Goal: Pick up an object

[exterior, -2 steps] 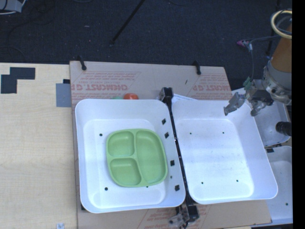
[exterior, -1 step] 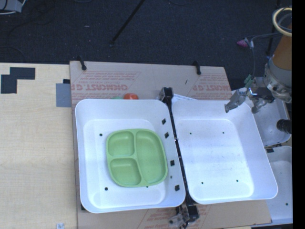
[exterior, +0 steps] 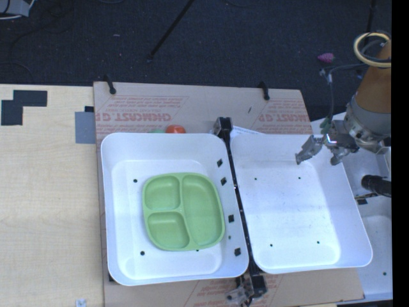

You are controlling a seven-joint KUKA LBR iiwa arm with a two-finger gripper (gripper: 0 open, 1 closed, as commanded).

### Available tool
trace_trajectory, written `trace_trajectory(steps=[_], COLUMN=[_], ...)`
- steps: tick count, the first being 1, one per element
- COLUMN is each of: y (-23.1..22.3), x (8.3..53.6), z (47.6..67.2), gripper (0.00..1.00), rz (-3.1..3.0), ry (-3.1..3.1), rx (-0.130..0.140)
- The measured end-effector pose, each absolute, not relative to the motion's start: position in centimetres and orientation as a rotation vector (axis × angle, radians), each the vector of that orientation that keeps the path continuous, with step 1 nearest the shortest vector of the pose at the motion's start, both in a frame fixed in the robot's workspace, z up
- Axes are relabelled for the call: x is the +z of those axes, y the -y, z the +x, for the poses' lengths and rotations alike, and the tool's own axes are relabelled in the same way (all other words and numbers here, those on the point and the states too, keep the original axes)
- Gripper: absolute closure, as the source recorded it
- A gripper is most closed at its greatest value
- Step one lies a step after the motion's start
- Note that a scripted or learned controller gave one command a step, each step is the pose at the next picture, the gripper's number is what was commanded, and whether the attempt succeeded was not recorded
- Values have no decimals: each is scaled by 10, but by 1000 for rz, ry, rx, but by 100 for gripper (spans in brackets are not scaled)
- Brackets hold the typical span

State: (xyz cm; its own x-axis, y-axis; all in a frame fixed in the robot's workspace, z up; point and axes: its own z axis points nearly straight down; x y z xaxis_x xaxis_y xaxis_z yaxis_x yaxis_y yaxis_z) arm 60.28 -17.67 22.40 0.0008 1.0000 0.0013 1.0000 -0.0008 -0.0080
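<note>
Green divided plate (exterior: 184,210), 3 compartments, lies flat in left bin (exterior: 121,261), long axis roughly front-to-back. Gripper (exterior: 321,151) hovers over far right corner of right bin (exterior: 345,251), jaws spread wide, nothing between. Plate is well apart, leftward across the divider.

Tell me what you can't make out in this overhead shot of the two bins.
- Gripper, camera view: small and blurred over the right bin, so its finger state is unclear.
- Small red-orange object behind the left bin: its lower part is hidden by the bin's rim, identity unclear.
- Green divided tray: any shallow contents too faint to judge.
</note>
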Motion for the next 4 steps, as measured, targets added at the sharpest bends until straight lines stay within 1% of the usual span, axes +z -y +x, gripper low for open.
trace_trajectory(steps=[1, 2, 3, 4], y=[178, 177, 179, 183], x=[180, 116, 130, 193], z=[600, 601, 602, 602], gripper=[0, 0, 100, 100], rz=[-2217, -2217, -2223, -2227], ry=[2217, 2215, 2217, 2222], rx=[6, 7, 3, -3])
